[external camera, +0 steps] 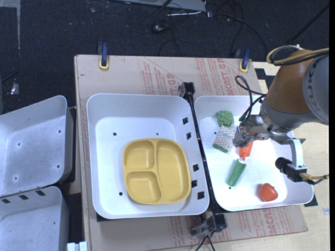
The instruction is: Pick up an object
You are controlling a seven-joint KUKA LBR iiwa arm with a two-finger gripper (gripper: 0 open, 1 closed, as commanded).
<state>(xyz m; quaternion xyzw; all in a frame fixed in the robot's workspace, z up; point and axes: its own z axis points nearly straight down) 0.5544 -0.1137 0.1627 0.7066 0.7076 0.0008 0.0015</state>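
The gripper [245,146] is seen in the right bin [301,198], clenched on a small orange-red object [244,151]. Just below, a green cucumber [236,172] lies tilted; a red tomato [268,192] sits nearby. A yellow divided tray [156,170] is held in the left bin [104,140].

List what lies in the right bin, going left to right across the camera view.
Patterned packet → green cucumber → red tomato. The broccoli and the orange piece under the gripper overlap others in left-right position, so I leave them out.
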